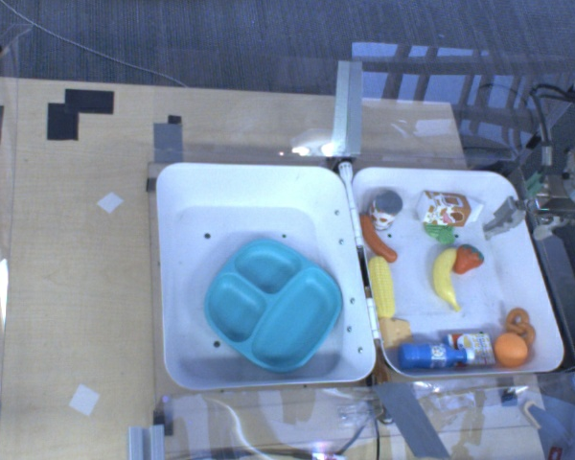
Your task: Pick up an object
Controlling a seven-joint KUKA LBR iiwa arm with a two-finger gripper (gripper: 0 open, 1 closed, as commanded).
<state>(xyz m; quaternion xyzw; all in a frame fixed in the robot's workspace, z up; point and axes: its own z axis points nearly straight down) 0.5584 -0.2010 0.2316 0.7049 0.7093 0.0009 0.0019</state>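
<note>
Though hanging at the right rim of the right bin (pixel 548 295), gripper (pixel 514 215) too small and blurred to tell open from closed. Lying loose in that bin: carton (pixel 448 209) and strawberry (pixel 468 259) nearest it, banana (pixel 445 278) touching the strawberry, corn cob (pixel 381 287) and red sausage (pixel 379 240) along the left wall, blue bottle (pixel 446 355), orange (pixel 511 350) and pretzel (pixel 519 320) at the near edge. Resting in the left bin (pixel 182 257), a blue divided plate (pixel 273 303).
</note>
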